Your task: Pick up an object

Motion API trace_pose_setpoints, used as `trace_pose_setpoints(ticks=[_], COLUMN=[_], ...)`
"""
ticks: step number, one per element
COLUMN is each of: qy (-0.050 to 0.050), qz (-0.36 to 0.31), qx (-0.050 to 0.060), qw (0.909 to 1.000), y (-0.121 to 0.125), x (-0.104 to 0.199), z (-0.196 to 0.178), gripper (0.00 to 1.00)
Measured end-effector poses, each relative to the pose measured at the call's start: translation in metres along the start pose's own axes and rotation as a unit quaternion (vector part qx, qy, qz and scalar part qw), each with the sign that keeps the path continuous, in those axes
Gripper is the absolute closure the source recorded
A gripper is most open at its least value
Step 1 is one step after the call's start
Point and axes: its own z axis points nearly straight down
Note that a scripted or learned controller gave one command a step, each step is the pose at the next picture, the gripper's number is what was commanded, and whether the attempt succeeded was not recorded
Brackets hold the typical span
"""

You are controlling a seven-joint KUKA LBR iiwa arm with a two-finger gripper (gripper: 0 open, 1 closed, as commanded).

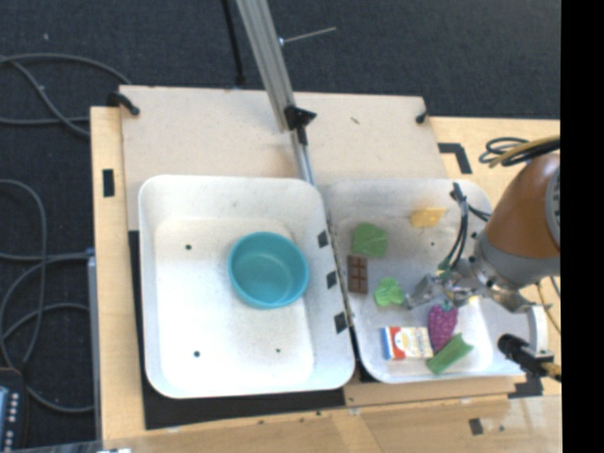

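**A:** Camera view. What do you see in the right bin [401, 210]?

**B:** You see six small things. A yellow piece [427, 217] lies near the far wall. A dark green leaf-shaped piece [370, 240] lies toward the left wall, with a brown chocolate-bar piece [358, 273] just in front of it. A lighter green piece [388, 293] sits mid-bin. A purple grape-like piece [442, 324] lies toward the near right, touching a green wedge [450, 354] at its near end. A white carton with red and blue print [406, 343] lies just left of that wedge.

**A:** And the left bin [170, 253]?

**B:** You see a teal bowl [269, 269], upright, right of the bin's centre.

**A:** What is hard to make out?

**B:** The arm [528, 220] is cut off at the right side. The gripper [444, 291] is a grey, blurred cluster with dark cables above it. You cannot tell whether its fingers are spread, pressed together or pinching anything.

**A:** Where does the nearest thing lie relative to the gripper?

**B:** The purple piece lies just in front of the gripper's tip; whether they touch, you cannot tell. The lighter green piece lies just to its left. A metal pole [269, 59] slants over the bench beyond the bins.
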Motion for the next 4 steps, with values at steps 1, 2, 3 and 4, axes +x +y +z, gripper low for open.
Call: trace_pose_setpoints(ticks=[1, 2, 3, 4], qy=[0.000, 0.001, -0.001, 0.000], qz=[0.001, 0.003, 0.001, -0.003], qx=[-0.002, -0.004, -0.006, -0.006], qw=[1.0000, 1.0000, 1.0000, 1.0000], y=[0.000, 0.001, 0.002, -0.002], x=[-0.001, -0.002, -0.011, -0.007], z=[0.002, -0.009, -0.070, -0.116], gripper=[0.00, 1.00, 1.00, 1.00])
